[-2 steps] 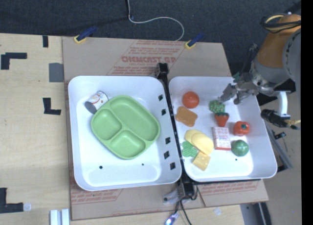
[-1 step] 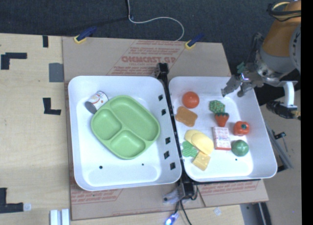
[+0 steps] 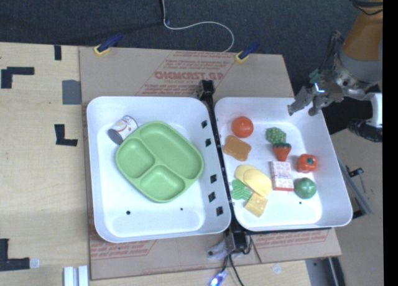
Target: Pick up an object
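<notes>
Camera view. The table carries two white bins side by side. The left bin point(image 3: 99, 210) holds a green divided plate point(image 3: 159, 160), with a small cup point(image 3: 122, 129) lying on its side at about ten o'clock from the plate, just touching its rim.

The right bin point(image 3: 329, 154) holds the pickable things, a loose cluster of toy food: an orange-red tomato point(image 3: 242, 126) at the bin's eleven o'clock; a brown bread piece point(image 3: 237, 148) just below it; broccoli point(image 3: 275, 134) near the middle top with a strawberry point(image 3: 282, 151) touching it at six o'clock; a red pepper point(image 3: 306, 163) toward three o'clock; a small carton point(image 3: 281, 175) in the centre; a green ball point(image 3: 305, 188) at about four o'clock; a yellow banana-like piece point(image 3: 255, 180), a cheese wedge point(image 3: 255, 204) and a leafy green bit point(image 3: 240, 188) bunched at seven o'clock.

The claw point(image 3: 306, 104) hovers at the right bin's one o'clock corner, over the rim, clear of every item. Fingers appear spread apart, nothing between them.

Judged step: approach, before any descent. Nothing grasped yet. Next move calls for choosing a target; the broccoli and strawberry sit nearest, toward seven o'clock of the claw. It would need to travel inward over the bin, centre on one item, then drop. The two touch, so a straddle may catch both.
</notes>
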Robot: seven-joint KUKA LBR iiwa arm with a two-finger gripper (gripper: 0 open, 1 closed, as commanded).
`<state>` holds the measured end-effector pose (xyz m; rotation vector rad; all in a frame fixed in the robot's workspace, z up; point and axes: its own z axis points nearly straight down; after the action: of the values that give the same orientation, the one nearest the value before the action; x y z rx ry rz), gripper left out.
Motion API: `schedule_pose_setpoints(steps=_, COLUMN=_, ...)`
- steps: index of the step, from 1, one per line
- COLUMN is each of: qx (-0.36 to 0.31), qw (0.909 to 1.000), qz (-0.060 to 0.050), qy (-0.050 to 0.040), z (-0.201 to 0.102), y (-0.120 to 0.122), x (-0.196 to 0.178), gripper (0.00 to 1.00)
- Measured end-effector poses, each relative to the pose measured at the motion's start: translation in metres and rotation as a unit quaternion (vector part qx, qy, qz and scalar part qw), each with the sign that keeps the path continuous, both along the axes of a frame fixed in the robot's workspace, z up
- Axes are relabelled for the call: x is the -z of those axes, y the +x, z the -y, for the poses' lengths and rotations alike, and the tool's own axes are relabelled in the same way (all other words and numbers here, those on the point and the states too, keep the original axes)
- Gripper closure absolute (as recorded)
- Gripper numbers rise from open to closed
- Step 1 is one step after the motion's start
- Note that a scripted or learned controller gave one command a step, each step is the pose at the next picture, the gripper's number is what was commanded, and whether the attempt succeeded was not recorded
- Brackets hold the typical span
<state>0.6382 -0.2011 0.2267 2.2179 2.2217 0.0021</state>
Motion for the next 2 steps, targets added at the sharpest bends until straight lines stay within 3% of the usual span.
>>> schedule_pose_setpoints(steps=2, qx=-0.002, qw=1.0, qz=-0.002, qy=0.0006, z=-0.098, y=0.01, x=-0.006, gripper=1.0)
